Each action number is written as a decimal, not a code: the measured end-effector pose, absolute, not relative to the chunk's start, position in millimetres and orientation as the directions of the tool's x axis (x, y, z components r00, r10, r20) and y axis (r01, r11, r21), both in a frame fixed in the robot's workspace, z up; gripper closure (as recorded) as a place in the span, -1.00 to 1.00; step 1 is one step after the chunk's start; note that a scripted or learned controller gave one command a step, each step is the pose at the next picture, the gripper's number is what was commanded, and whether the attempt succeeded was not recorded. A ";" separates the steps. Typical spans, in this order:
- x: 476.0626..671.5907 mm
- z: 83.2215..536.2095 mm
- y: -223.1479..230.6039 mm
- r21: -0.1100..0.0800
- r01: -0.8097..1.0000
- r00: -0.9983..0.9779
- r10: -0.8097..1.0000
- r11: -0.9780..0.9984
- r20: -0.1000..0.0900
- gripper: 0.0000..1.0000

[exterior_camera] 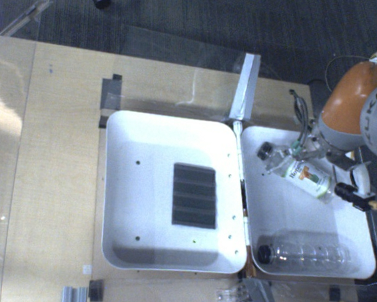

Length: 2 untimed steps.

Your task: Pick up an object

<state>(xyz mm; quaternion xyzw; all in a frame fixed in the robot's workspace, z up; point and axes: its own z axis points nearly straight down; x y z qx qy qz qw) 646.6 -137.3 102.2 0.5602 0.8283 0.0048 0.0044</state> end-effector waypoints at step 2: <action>669.5 100.7 -142.4 -0.011 0.893 -0.450 0.893 0.450 0.013 -1.00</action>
